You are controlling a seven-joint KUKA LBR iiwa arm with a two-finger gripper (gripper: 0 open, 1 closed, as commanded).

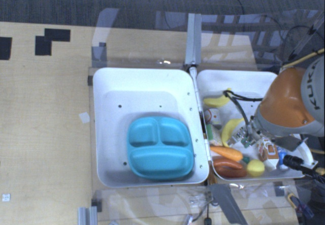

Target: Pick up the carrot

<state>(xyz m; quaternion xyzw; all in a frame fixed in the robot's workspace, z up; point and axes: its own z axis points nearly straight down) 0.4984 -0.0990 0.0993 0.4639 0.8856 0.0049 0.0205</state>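
The carrot is lying at the near edge of the right bin, just beyond a dark red vegetable and at 9 o'clock of a lemon. The gripper is hovering at the carrot's 1 o'clock; its opening cannot be told. A blue plate is sitting in the left bin. Bananas are lying farther back.
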